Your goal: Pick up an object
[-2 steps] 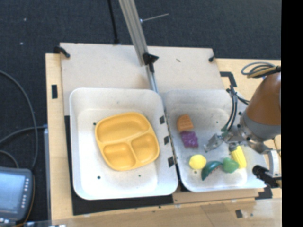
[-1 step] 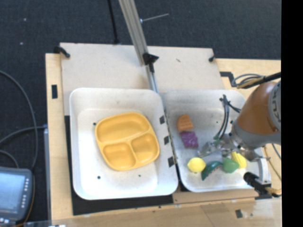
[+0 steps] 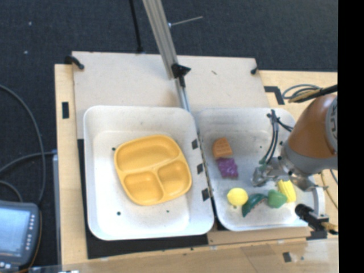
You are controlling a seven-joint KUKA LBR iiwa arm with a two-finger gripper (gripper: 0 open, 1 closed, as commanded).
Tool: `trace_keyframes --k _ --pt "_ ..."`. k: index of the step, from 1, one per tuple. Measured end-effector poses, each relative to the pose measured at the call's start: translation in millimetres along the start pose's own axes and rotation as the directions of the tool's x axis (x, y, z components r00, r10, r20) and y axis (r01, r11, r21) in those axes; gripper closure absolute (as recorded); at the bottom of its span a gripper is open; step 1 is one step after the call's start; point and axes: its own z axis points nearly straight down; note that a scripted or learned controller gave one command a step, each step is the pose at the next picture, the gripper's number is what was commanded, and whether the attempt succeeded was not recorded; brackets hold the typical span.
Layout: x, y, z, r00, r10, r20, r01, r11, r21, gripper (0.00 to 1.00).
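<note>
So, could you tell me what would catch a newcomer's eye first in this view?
Probably the yellow divided tray, lying alone in the left bin. Next, the arm's orange band at the right edge, with the end effector low in the right bin. Small bright toys cluster there: an orange block, a purple piece and a yellow ball.
</note>
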Motion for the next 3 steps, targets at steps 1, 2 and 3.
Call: trace_keyframes --k 1,2,3 --pt "4 10 -59 1.000 -0.013 0.002 0.013 1.000 -0.003 1.00" --pt "-2 12 -103 1.000 -0.013 0.002 0.013 1.000 -0.002 1.00" --pt "-5 16 -168 1.000 -0.013 0.003 0.013 1.000 -0.004 1.00"
